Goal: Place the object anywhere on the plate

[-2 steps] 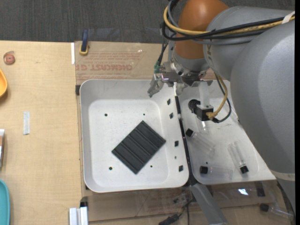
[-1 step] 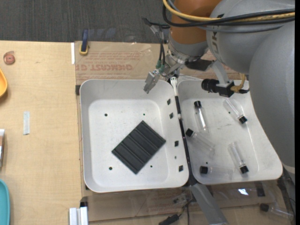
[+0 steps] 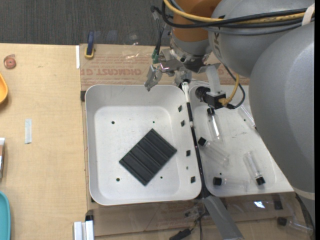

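Overhead, two shallow white bins sit side by side on a cardboard-lined bench. The left bin [image 3: 100, 134] holds a dark, ribbed rectangular plate [image 3: 148, 156], lying flat and turned diagonally just past the bin's centre toward 5 o'clock, with bare white floor all round it. The right bin [image 3: 280, 184] carries a scatter of clear plastic tubes: one with a black cap [image 3: 254, 168] lies toward 5 o'clock, another [image 3: 213, 125] rests near the shared wall, and small black pieces [image 3: 201, 142] sit close to the divider. Which of these is the object to be moved cannot be made out — none of them is on the plate.

The grey arm [image 3: 280, 69], its orange band [image 3: 200, 4] up at 12 o'clock, sweeps in from 3 o'clock and covers the right bin's far corner. Yellow and black cables [image 3: 235, 19] loop across it. The gripper [image 3: 152, 81] hangs at the 12 o'clock rim of the left bin, just over the edge where white plastic meets printed cardboard [image 3: 117, 70]. Its fingers point down and toward 9 o'clock; whether they stand apart or together cannot be told from this angle, and nothing can be seen between them.

At 9 o'clock lies a pale wooden tabletop [image 3: 45, 134] — on it a small clear strip [image 3: 28, 131] and, at the far edge, an orange dish [image 3: 2, 91]. A blue clamp [image 3: 90, 44] grips the cardboard at 11 o'clock.
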